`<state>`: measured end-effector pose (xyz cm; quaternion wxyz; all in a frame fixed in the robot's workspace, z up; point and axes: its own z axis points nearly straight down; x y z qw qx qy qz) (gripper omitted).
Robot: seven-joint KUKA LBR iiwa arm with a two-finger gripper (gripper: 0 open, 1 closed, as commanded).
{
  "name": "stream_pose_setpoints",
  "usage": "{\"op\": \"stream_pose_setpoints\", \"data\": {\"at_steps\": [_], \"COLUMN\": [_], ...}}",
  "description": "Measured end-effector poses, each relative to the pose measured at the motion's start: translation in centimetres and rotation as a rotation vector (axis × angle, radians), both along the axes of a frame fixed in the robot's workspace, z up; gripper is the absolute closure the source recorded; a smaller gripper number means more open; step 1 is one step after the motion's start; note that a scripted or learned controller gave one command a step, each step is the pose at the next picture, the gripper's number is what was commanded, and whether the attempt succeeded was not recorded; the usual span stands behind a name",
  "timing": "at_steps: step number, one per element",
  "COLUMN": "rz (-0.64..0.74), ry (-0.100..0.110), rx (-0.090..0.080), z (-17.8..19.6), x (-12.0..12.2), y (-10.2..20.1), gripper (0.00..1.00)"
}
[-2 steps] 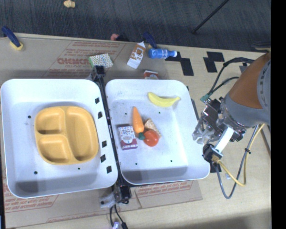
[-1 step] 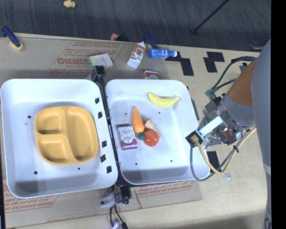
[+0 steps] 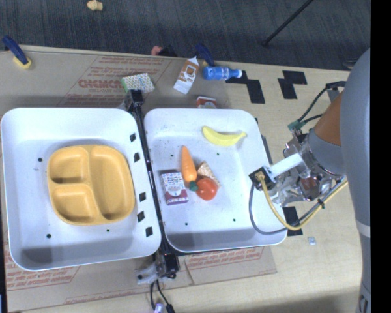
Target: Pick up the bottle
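Where bench meets floor, small blue bottle (image 3: 220,74) lies sideways.

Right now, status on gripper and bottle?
Gripper at right bin's right rim, nothing visibly held. Blue bottle lying outside the bins, on the cardboard behind. Small carton beside it.

Dark grey carpet (image 3: 117,12) fills the top of the frame, a small yellow scrap (image 3: 94,5) lying on it at upper left. A thin dark pole (image 3: 300,12) slants across the upper right. Below, the tan bench (image 3: 326,272) spans the frame under even light.
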<state>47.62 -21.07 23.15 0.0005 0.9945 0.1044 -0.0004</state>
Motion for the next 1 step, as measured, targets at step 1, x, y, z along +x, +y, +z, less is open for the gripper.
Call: {"op": "stream_pose_setpoints", "data": {"at_steps": [1], "rz": [0.02], "ry": [0.005], "rx": [0.006], "z": [-4.13], "x": [-0.05], "y": [0.05], "gripper": [1.0]}}
